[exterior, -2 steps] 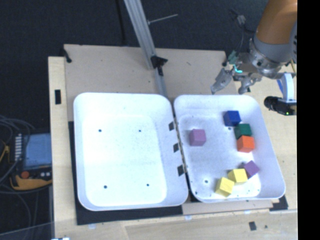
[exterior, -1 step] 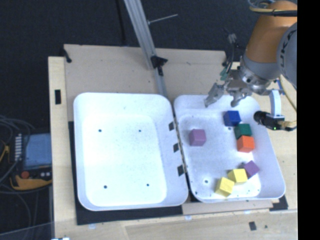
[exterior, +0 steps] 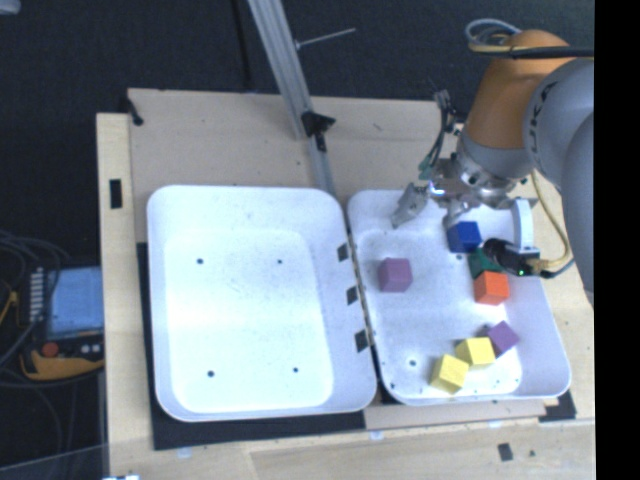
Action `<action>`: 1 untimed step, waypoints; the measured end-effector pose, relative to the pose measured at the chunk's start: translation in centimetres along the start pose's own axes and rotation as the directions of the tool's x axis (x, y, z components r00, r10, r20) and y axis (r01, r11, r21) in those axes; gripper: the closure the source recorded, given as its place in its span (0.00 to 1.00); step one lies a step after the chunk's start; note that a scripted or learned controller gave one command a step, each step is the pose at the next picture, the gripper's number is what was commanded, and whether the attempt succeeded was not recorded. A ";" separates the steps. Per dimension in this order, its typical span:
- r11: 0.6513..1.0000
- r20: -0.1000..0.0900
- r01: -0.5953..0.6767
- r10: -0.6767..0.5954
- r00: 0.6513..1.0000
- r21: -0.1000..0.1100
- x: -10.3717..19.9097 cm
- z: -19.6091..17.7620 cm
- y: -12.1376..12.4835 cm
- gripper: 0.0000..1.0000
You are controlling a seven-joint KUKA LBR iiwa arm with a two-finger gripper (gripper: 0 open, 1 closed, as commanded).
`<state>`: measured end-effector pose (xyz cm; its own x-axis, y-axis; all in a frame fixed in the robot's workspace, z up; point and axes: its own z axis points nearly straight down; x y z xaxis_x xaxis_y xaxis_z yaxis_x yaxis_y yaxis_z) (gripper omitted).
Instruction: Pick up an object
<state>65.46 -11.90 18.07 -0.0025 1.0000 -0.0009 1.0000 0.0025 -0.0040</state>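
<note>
My gripper (exterior: pixel 436 206) hangs over the far end of the right bin (exterior: pixel 540 368), below the orange-banded wrist. A blue block (exterior: pixel 463 236) lies just beneath and to the right of it, very close; whether they touch is unclear. A green block (exterior: pixel 483 261) sits partly hidden right behind the blue one, and an orange block (exterior: pixel 491 287) is next to that. A purple block (exterior: pixel 395 274) lies alone toward the bin's left side. Near the front edge are two yellow blocks (exterior: pixel 478 351) (exterior: pixel 450 372) and a smaller purple block (exterior: pixel 503 336).
The left bin (exterior: pixel 170 268) sits beside the right one, with small clips along the shared edge. A slanted metal rail (exterior: pixel 285 58) runs from the top down to the bins' far junction. A blue device (exterior: pixel 75 303) lies off the bench at left.
</note>
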 end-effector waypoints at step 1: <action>1.000 -0.001 0.000 0.000 1.000 0.001 0.9 5.5 -0.3 0.00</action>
<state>65.14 -11.03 12.60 -0.0024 1.0000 -0.0003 1.0000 0.0024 -0.0048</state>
